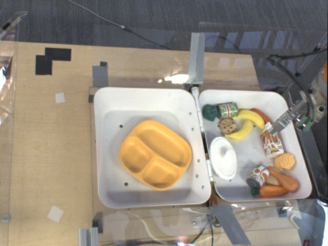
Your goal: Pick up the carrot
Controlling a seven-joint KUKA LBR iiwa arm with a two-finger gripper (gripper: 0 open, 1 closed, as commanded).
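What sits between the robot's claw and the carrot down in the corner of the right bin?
In the camera view, a red-and-white packet and a round waffle-like biscuit lie between the gripper and the carrot.

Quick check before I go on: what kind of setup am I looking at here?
Likely a robot lab test bench, not a kitchen: two white bins taped to a wooden bench, toy food such as a carrot and banana, and a yellow divided plate.
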